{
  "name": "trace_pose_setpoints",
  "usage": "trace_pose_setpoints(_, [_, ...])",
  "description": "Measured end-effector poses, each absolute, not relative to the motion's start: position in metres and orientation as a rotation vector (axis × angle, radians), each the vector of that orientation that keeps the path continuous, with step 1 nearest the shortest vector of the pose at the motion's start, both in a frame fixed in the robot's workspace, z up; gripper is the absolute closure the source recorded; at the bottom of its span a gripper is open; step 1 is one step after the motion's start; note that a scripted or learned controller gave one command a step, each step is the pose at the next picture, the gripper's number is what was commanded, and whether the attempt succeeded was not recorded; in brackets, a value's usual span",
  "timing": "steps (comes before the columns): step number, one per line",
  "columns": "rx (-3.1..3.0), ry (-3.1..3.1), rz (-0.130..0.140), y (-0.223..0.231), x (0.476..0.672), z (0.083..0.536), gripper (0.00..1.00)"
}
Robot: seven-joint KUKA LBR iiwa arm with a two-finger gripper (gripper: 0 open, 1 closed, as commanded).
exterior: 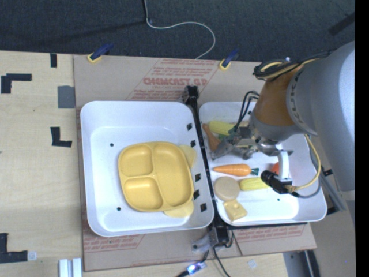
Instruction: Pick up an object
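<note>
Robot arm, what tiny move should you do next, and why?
Probably lower a little onto the toy food. The grey arm's gripper hangs over the upper left of the right white bin, with a brown piece by it and the orange plastic carrot just below. I see nothing held between its fingers.

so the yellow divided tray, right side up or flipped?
Right side up: the yellow tray in the left bin shows three recessed compartments facing the camera.

Light wood bench [34, 172] with black tape marks, and a brown cardboard sheet [167, 79] lying flat on it. Two white bins on the cardboard: the right bin [300, 212] under the gripper [233, 146], the left bin [98, 120] just left of it.
</note>
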State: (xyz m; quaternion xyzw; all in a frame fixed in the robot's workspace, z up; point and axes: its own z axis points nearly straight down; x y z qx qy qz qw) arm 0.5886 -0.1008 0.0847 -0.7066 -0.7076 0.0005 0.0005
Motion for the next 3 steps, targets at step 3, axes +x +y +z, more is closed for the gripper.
trace_pose_setpoints(3, [-2.222,-2.227,-0.004,-0.106,0.593,0.217,1.0])
